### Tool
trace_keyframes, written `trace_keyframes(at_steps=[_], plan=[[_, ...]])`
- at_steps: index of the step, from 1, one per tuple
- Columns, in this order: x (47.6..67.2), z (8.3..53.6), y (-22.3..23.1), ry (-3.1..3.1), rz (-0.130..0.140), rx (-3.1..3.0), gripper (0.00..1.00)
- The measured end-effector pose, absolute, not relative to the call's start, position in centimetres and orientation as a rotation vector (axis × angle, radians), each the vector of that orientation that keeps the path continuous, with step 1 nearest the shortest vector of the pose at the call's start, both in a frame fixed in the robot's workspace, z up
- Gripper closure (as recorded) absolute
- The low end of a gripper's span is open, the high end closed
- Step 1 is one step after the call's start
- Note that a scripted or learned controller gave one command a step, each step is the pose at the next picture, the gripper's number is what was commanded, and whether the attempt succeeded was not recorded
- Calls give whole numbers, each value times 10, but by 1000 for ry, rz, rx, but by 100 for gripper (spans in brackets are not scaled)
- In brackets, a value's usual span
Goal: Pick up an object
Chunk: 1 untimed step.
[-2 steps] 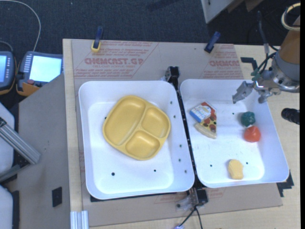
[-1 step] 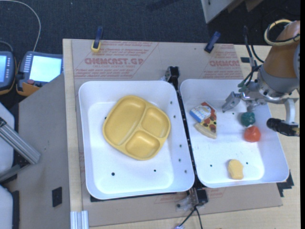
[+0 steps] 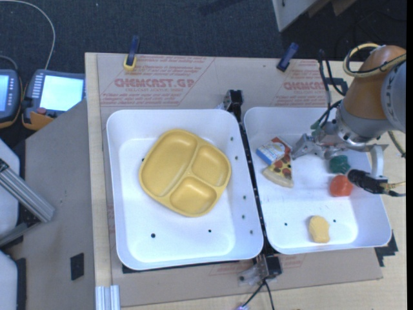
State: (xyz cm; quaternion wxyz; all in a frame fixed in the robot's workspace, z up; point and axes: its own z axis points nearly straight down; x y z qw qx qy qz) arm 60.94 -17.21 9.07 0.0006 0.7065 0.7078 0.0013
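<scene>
Gripper (image 3: 308, 146) low in right bin (image 3: 284, 234), beside pizza slice (image 3: 279, 170); finger state cannot tell. Nothing lifted, pick not done.

A single fixed camera hangs above the counter (image 3: 193, 76) and looks down at a slant, far enough off to take in both white bins, the left bin (image 3: 122, 173) and the right bin (image 3: 361, 234), side by side, plus dark floor beyond the counter's far edge.
</scene>
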Motion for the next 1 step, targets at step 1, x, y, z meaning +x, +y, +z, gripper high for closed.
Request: trace_keyframes(at_steps=[1], plan=[[609, 102, -173, 2221, 3, 2217, 100]])
